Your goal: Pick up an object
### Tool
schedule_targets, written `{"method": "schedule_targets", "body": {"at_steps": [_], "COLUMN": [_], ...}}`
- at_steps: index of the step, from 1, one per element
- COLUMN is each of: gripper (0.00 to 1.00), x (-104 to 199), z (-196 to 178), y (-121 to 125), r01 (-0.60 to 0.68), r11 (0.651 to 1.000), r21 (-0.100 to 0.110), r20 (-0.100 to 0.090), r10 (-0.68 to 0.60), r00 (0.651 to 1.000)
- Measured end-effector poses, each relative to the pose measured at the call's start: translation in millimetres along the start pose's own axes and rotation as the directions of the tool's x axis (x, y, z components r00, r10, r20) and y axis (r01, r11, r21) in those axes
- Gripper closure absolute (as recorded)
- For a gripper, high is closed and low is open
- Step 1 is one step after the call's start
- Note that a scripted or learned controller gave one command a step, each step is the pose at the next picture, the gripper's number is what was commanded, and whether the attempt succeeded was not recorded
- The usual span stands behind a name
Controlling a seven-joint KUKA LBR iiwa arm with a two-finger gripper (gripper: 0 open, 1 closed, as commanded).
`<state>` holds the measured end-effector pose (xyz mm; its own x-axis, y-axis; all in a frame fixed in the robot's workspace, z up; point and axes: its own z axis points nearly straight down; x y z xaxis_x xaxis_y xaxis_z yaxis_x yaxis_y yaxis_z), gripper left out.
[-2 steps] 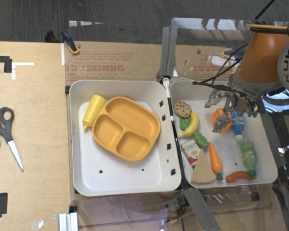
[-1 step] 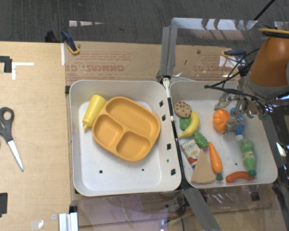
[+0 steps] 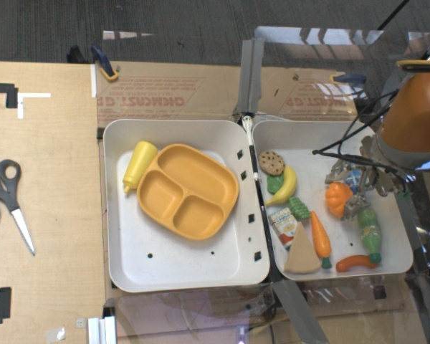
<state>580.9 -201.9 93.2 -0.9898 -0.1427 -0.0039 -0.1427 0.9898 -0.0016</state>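
Camera view: tool (image 3: pixel 352 185) beside round orange toy (image 3: pixel 337 198).

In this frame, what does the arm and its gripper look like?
A bulky orange band tops the arm at the view's right edge. Below it sits a grey metallic gripper with a cluttered, mechanical build. Thin black cables run from the arm across the right bin.

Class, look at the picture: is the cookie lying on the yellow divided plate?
No. The cookie lies in the right bin above the banana, while the yellow divided plate sits in the left bin.
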Motion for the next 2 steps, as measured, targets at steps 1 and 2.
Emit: {"method": "schedule_targets", "body": {"at_steps": [1, 2], "gripper": [0.00, 0.00], "x": [54, 62], "z": [1, 1], "y": [48, 96], "r01": [-0.116, -0.137], "r11": [0.993, 0.991], "r21": [-0.002, -0.001], "r20": [-0.002, -0.002], "r10": [0.116, 0.137], "r00": [0.993, 0.991]}}
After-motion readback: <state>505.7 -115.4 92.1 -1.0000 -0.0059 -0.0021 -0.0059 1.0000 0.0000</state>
